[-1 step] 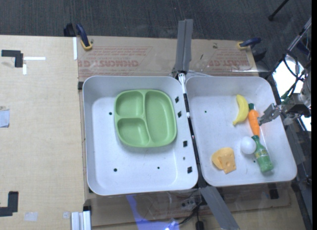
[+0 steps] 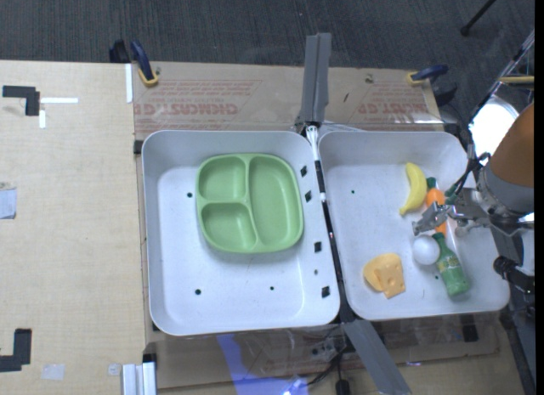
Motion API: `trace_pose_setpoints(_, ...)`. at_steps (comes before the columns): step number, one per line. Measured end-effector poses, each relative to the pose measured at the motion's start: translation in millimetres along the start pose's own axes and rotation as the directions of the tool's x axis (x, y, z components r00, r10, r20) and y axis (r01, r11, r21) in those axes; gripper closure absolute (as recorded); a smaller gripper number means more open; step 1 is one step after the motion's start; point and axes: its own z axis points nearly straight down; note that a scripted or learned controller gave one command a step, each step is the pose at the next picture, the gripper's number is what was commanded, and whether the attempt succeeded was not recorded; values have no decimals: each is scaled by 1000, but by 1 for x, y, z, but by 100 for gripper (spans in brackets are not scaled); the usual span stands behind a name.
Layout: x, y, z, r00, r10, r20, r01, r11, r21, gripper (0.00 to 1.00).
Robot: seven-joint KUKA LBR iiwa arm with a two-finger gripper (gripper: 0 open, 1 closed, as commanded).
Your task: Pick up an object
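Note:
In the right bin (image 2: 365, 164) lie a yellow banana (image 2: 414, 188), a small orange piece (image 2: 434, 194) beside it, a white ball (image 2: 425, 251), a green bottle (image 2: 454, 274) and a yellow-orange lump (image 2: 385, 274). My gripper (image 2: 437, 217) hangs low over the bin's right side, between the orange piece and the white ball, just above the bottle's top end. Nothing is visibly held. The grey arm with its orange band (image 2: 517, 160) reaches in from the right edge.
A green divided plate (image 2: 250, 203) sits in the left bin (image 2: 170, 283). A raised divider (image 2: 319, 181) separates the two bins. Clamps and cardboard line the back of the bench; cables run by the right edge.

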Motion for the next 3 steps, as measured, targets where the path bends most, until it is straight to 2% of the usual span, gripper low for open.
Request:
trace_pose_setpoints(1,-2,0,-9,1000,3,5,-3,1000,-1,100)
trace_pose_setpoints(2,37,87,-24,1000,-19,12,19,1000,-2,100)
trace_pose_setpoints(3,37,87,-24,1000,-19,12,19,1000,-2,0)
